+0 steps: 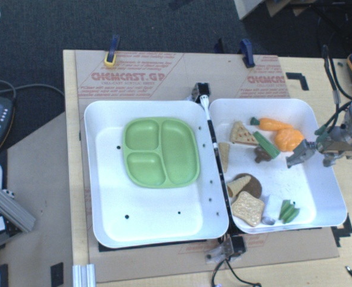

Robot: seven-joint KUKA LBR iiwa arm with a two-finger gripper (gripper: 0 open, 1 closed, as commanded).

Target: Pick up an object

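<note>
Hovering over the right bin (328, 187) at about 3 o'clock, gripper (302, 154) looking open, nothing between the fingers. Sitting just off the tips at 10 o'clock: orange lump (288, 139), with the carrot (274, 124) right behind it. Probably going for the lump. Worth centering over it before dropping, keeping clear of the green stick (265, 144) at 9 o'clock. Ignoring the green tray (161, 152) over in the left bin (104, 178), well apart.
</note>
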